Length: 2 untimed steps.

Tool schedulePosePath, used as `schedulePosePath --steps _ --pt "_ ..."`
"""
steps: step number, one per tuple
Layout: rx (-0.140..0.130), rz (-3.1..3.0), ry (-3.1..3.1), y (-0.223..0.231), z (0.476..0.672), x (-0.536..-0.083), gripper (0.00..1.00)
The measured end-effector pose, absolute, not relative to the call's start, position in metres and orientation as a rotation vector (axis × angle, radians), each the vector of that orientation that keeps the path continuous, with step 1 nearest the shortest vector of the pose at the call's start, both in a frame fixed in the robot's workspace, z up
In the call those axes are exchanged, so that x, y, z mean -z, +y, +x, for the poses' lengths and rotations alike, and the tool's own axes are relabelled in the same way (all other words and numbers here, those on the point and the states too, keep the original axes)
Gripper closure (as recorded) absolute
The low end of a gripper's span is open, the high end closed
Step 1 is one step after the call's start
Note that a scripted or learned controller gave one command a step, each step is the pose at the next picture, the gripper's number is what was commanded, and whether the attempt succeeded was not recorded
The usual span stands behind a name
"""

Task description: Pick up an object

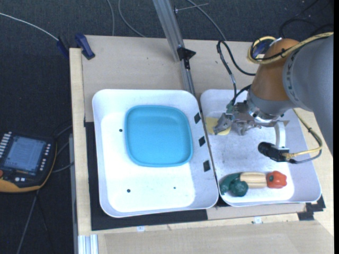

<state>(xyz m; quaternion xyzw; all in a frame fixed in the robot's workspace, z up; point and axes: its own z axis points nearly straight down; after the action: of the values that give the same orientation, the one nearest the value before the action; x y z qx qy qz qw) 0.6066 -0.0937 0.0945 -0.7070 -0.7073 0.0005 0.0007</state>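
I can't tell the jaws' (229,121) state; hovering at the yellow piece (220,126) against the right bin's (304,187) wall, they risk jamming.

We see the arm (296,73) cut off by the right edge at 3 o'clock, so its upper links are out of frame. Its wrist covers part of the right bin (233,157), hiding the far wall at 12 o'clock. A pale yellow object (218,125) at the gripper (229,121) is partly covered; we cannot identify it. The gripper's finger spacing is too small to resolve. The handheld pendant (24,160) is clipped at 9 o'clock.
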Motion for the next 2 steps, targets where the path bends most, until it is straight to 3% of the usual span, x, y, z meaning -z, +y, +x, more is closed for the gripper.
schedulePosePath --steps 1,2 --pt "0.002 -2.222 -2.222 -0.094 0.607 -0.106 1.00" --pt "0.005 -2.225 -2.224 -0.101 0.604 -0.165 1.00"
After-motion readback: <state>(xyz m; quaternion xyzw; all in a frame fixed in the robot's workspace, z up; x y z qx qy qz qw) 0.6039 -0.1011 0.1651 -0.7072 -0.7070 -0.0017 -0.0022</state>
